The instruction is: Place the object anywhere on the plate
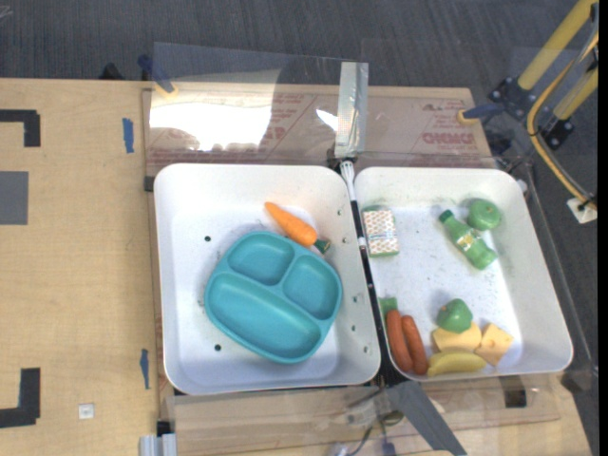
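Carrot [290,223] lies just beside teal plate [274,295].

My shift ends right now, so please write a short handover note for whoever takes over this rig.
The plate, teal with three compartments, sits in the left bin with nothing on it.
A carrot lies beside the plate's upper edge, off the plate.
The right bin holds a green bottle, a small patterned box, sausages, a banana and other toy food.
Done: nothing placed yet.
Left: pick an object and set it on the plate.
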Robot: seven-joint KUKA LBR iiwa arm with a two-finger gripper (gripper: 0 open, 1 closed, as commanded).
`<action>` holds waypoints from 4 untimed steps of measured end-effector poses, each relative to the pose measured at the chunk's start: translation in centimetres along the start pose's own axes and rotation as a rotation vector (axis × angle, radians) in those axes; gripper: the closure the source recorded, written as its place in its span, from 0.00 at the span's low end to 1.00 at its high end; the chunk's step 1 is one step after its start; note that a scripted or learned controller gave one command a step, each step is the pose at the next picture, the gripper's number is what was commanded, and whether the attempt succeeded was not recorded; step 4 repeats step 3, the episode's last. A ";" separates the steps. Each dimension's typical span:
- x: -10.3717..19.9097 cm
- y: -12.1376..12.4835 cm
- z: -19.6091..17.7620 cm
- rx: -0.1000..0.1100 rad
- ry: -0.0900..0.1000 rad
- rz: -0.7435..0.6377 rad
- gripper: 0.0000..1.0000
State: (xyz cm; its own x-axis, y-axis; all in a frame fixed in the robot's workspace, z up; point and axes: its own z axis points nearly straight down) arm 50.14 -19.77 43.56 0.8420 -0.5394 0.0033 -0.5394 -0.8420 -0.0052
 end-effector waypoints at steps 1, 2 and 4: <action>6.7 -1.4 -4.9 0.001 -0.001 -0.295 1.00; 2.5 1.4 6.0 0.002 -0.009 -0.371 1.00; 7.7 -2.3 -5.2 0.001 0.002 -0.374 1.00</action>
